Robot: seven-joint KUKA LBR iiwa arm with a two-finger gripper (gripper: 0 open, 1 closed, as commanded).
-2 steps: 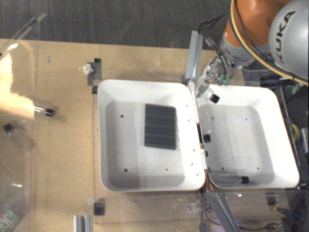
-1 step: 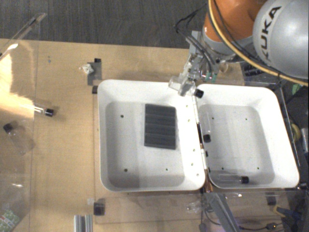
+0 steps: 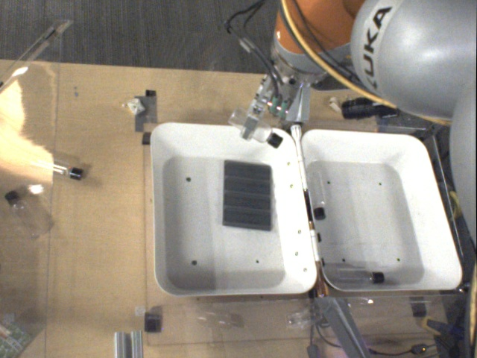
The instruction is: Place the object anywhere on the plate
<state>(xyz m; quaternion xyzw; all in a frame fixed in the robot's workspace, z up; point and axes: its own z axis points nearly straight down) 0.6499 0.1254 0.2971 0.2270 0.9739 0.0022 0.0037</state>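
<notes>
Gripper point(image 3: 257, 121) hangs over the far rim of the left bin point(image 3: 159, 222), near that bin's far right corner, wrist tilted in from the arm point(image 3: 402, 43) above. We can't tell how far open it is: the tip is a blur of clear plastic and glare

At the tip we see a small clear tube with a black cap point(image 3: 270, 136), cap end pointing toward the shared wall between the bins. We take that as the object. It's touching or just under the tip; a real grasp isn't something we can confirm from this angle

Plate point(image 3: 247, 195) is the dark ribbed slab lying flat mid-floor of the left bin, a bit toward the far side. So the object is just beyond the plate's far right corner, not over it

Our read: carry phase, drop not yet made. The height over the rim makes sense for clearing the bin wall before coming in over the plate

Outward: right bin point(image 3: 441, 222) has a second capped tube point(image 3: 358, 277) along its near edge and a small black bit point(image 3: 319, 213) by its left wall. Another capped vial point(image 3: 67, 172) lies on the bench point(image 3: 89, 274), well left of the bins

Risk: a round tube may roll along the ribs
</notes>
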